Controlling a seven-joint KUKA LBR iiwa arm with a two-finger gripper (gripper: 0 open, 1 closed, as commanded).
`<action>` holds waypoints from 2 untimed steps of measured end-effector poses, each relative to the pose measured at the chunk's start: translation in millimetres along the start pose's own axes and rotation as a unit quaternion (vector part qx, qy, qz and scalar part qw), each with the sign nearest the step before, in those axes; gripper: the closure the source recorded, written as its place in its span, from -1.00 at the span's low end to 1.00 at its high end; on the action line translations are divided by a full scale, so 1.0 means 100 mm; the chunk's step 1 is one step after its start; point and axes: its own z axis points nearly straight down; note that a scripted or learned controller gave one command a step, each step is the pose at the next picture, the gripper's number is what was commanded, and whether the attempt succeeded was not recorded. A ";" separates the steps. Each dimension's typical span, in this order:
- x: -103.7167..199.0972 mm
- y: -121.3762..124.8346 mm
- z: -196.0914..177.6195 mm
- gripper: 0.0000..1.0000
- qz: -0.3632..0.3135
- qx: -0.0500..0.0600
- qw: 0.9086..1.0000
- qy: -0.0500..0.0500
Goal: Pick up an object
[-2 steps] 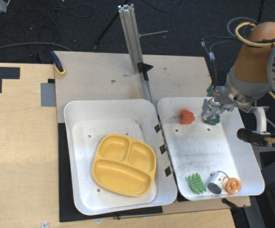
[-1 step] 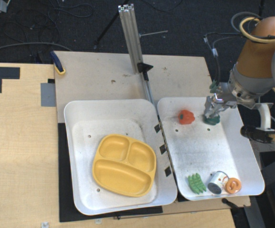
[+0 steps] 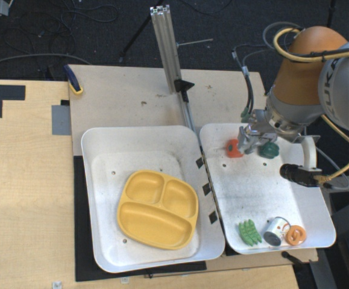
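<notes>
Red object (image 3: 234, 149) beside fingers (image 3: 247, 138) | teal object (image 3: 269, 150) adjacent | finger state unclear

Small red object (image 3: 233, 149) and teal one (image 3: 269, 150) – right bin's far end, green toy (image 3: 249, 232), can (image 3: 275, 232), orange ring (image 3: 295, 235) – near edge

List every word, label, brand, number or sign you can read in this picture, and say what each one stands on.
"KU": dark letters on the grey arm at the right edge, cut off there; this reading is unsure.
The small can in the right bin may bear a label, too small and blurred to read.
The yellow tray and the left bin bear no text.
</notes>
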 end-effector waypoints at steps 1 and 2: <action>0.49 -0.01 -0.06 1.00 -0.001 -0.001 1.000 0.000; 1.01 -0.09 0.03 1.00 0.000 0.000 1.000 0.000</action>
